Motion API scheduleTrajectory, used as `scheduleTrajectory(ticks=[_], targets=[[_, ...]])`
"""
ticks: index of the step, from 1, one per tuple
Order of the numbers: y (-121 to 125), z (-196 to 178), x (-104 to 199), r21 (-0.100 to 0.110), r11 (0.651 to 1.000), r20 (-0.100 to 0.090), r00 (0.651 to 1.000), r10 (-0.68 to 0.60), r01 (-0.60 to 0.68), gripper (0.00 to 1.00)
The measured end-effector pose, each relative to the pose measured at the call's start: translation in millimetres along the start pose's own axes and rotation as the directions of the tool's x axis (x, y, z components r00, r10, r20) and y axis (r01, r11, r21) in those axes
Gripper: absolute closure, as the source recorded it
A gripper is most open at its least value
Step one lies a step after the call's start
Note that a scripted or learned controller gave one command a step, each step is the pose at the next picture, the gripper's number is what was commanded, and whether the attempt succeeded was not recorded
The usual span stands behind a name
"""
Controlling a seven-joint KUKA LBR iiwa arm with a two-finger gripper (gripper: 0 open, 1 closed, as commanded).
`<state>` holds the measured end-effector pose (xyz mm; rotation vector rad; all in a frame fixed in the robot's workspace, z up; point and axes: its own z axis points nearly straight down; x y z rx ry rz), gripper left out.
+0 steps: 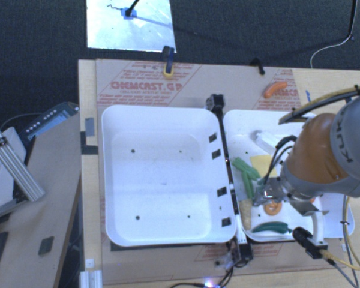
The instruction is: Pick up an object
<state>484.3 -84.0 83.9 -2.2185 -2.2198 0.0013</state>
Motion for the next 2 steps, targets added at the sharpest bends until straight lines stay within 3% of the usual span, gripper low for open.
scheduleTrajectory(ticks=[1,2], targets=[[61,-263,47,-0.025,1.0,0.002,1.0,-0.009,0.009,1.0],[124,-303,22,-0.014,1.0,0.004,1.0,-0.005,0.005,1.0]])
